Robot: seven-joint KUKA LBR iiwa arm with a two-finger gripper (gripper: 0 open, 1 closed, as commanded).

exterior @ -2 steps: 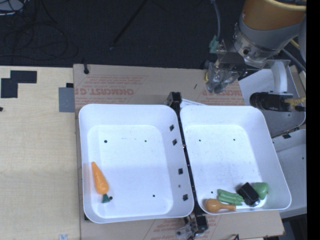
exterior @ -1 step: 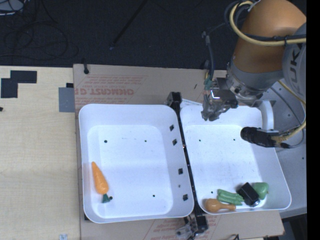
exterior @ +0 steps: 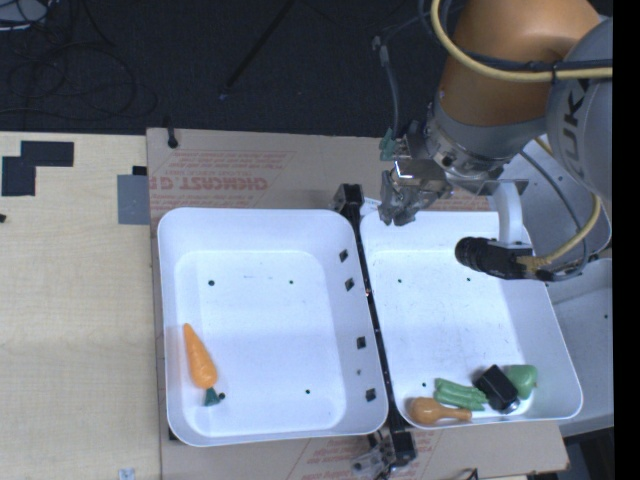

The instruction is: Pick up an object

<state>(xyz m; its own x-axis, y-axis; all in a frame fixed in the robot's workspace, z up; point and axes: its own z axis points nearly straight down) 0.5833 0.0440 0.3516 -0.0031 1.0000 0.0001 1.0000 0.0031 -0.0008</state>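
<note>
Hanging over the far edge of the right bin (exterior: 560, 368), the gripper (exterior: 403, 208) sits up near the back rim, pretty much above the divider where the two bins meet. Can't tell from this angle whether it's spread or closed, it's just a dark cluster of metal under the big orange band of the arm (exterior: 510, 48). Nothing visible between the tips.

Everything worth grabbing is well away from it. Down toward the near edge of the same bin, far below the gripper, there's a little pile: a tan pear-shaped thing (exterior: 436, 411), a green bean pod (exterior: 460, 395) lying just beside it, a black block (exterior: 497, 387) tilted against the pod, and a green lump (exterior: 522, 376) touching the block on the far side.

Off to the gripper's other side, in the left bin (exterior: 250, 230), an orange carrot (exterior: 199, 357) lies near the near-left corner, well apart from everything else.
</note>
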